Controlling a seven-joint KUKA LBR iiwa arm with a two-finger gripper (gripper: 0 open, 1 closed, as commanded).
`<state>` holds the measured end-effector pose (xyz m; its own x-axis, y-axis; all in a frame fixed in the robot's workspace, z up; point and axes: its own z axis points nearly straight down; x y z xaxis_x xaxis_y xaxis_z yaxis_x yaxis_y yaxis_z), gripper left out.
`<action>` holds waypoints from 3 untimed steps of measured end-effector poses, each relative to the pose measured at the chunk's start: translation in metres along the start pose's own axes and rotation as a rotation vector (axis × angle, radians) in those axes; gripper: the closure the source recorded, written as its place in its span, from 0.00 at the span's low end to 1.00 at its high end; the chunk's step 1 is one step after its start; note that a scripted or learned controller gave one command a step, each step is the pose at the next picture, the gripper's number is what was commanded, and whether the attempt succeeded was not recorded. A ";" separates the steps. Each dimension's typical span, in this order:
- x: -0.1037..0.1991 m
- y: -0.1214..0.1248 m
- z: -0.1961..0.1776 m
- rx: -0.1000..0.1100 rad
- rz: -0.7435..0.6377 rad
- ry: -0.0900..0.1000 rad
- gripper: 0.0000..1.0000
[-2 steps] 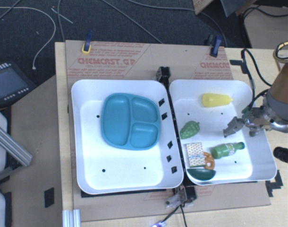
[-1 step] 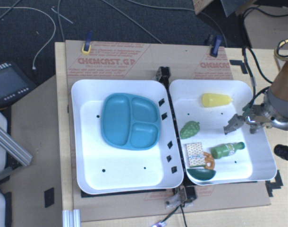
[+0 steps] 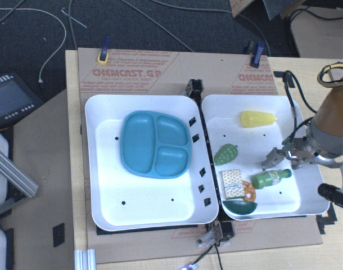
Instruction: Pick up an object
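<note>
1. I've got the pincer (image 3: 279, 157) low inside the right bin (image 3: 306, 201), coming in from the arm's side. Fingers look spread apart w/ nothing between them, so no grab yet.
2. Closest candidate: the green bottle (image 3: 270, 178), lying on its side just below the pincer, cap end pointing toward the arm. Near the fingertips, but I see a sliver of white bin floor between them, so I'd call it not touching.
3. Other stuff in that bin, relative to the pincer: the green bumpy toy (image 3: 226, 153) off to the far side from the arm, about level w/ the tips; the yellow piece (image 3: 257, 118) up and away toward the back wall; the patterned card (image 3: 233, 183), the pretzel-shaped thing (image 3: 249, 191) and the dark green bowl (image 3: 240, 207) clustered past the bottle's base, toward the front corner.
4. The blue divided plate (image 3: 156, 144) sits in the left bin (image 3: 104, 167), well apart from the pincer, across the divider.
5. Progress, my read: approach mostly done, pick itself not started. Everything is flat on the bin floors, nothing lifted.
6. What's left, imo: shift over the bottle, drop so the fingers straddle its body, close, lift clear. Bottle is round and on its side, so it could roll out if the squeeze lands off-centre.
</note>
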<state>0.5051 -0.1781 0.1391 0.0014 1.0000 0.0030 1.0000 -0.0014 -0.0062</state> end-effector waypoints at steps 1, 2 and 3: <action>-0.002 0.004 0.048 -0.017 -0.002 -0.009 0.00; -0.001 0.005 0.035 -0.019 -0.002 -0.006 1.00; 0.004 0.003 -0.028 -0.012 -0.003 -0.005 1.00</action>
<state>0.5082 -0.1742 0.1667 -0.0014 1.0000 -0.0016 1.0000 0.0014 0.0063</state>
